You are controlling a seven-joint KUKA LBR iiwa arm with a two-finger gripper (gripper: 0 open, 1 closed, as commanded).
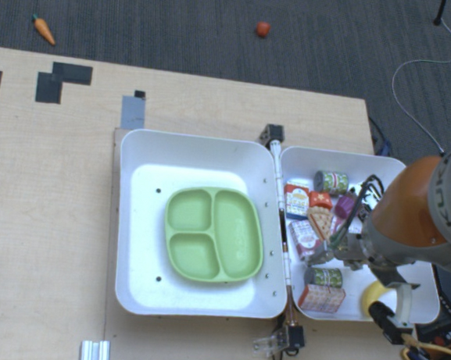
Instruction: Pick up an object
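Wooden bench with two white bins, the arm reaching into the right bin [426, 306].

Small food packets [309, 226] and cans lie crowded there, gripper [322, 254] low among them; whether it is open, I cannot tell. Better to choose one packet standing apart. A green plate [213, 234] sits in the left bin [129, 206].

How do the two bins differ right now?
The left bin holds one green divided plate; the right bin holds a jumble of small food items. The arm reaches over the right bin, while the left bin stands apart from it. Both are shallow, white and side by side.
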